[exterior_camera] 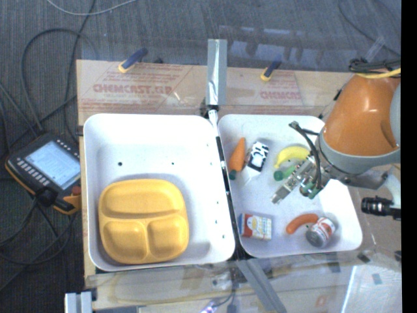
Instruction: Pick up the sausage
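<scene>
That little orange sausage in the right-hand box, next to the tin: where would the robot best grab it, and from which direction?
Probably across the middle of the sausage, coming straight down from above. It lies flat and slightly curved on the floor of the right bin, so its long sides are open. Its right end touches or nearly touches the can, so the jaws would likely do best closing across its width, nearer the free left end.

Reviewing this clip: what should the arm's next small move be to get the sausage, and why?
Probably shift the gripper toward the bin's near right corner and lower it over the sausage. The gripper hovers mid-bin beside the banana, while the sausage lies nearer the front, touching the can, so the approach should favor its free left end.
</scene>
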### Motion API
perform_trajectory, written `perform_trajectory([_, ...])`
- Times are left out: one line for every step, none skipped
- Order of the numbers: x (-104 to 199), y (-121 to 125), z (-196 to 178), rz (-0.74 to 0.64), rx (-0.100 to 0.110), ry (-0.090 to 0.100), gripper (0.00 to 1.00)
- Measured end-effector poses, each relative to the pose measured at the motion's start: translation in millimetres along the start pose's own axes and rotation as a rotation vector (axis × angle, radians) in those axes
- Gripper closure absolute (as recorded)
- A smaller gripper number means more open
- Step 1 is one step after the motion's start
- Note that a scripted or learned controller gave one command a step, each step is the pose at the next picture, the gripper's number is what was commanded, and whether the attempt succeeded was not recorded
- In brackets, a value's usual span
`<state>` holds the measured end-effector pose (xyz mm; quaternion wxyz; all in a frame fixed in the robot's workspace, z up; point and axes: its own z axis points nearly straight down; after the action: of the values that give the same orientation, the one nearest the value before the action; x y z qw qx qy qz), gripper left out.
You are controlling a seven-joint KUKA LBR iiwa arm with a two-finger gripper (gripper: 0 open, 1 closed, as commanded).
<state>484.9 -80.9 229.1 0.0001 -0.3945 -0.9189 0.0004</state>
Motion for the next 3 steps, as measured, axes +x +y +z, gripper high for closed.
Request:
perform_trajectory([0,0,0,0.0,0.0,0.0,0.0])
perform_trajectory([-43,-38,71,-0.207,0.001,0.001,0.0])
perform_trajectory([-66,-60,140,-0.14,-0.006,-0.004,0.0])
